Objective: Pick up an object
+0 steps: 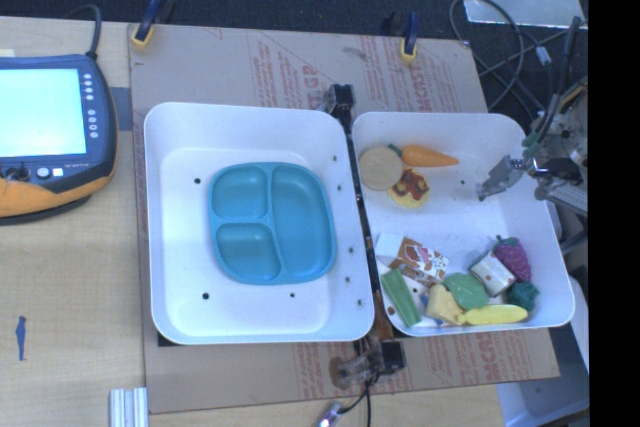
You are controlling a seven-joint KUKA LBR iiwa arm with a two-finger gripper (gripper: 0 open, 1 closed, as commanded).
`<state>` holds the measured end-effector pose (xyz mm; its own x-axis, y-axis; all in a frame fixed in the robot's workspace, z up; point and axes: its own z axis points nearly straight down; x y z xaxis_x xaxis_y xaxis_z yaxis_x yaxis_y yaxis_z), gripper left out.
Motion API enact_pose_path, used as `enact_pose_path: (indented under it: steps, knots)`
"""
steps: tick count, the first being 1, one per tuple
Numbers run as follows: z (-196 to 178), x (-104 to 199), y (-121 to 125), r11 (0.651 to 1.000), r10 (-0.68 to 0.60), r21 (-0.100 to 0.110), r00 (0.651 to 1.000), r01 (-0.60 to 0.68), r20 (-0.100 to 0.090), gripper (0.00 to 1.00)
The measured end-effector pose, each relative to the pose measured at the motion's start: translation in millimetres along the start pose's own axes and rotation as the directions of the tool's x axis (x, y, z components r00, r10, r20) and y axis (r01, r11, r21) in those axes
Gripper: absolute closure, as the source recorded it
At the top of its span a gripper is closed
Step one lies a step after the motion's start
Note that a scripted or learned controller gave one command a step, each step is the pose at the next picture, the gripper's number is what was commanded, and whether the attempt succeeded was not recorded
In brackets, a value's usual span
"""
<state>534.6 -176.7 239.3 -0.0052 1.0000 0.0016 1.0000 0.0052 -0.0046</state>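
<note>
**Camera view: gripper hangs over right bin, toys piled along its near edge**

Camera view, looking down at a slant, takes in two white bins side by side on a cardboard-covered bench. Nearest the lens, along the front wall of the right bin (560, 215), lies a crowded cluster of toy food: a yellow banana (495, 315) at about 5 o'clock in the bin, a green leafy piece (465, 289) just beside it, a green pod (398, 296) at 7 o'clock, a printed snack packet (420, 261) a little farther in, a small silver can (491, 274) and a purple bunch of grapes (513, 258) touching it toward 4 o'clock. The left bin (170, 215) holds a blue three-compartment plate (272, 221), lying flat near its centre.

Farther back in the right bin, at about 11 o'clock, a round tan cookie (379, 167) sits beside a red-and-yellow pastry (409, 187), with an orange carrot (428, 156) just behind them. At 3 o'clock the gripper (497, 181) reaches in over the bin's bare floor, well apart from every toy; nothing sits between its jaws, and whether they are spread or pressed together cannot be told. A teach pendant (50, 130) rests at 9 o'clock on the bench.
</note>
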Motion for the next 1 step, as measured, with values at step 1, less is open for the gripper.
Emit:
enact_pose_path:
  steps: [1]
  knots:
    - [86.5,46.5,54.4,1.000,-0.001,0.002,1.000,0.001,0.001,0.00]
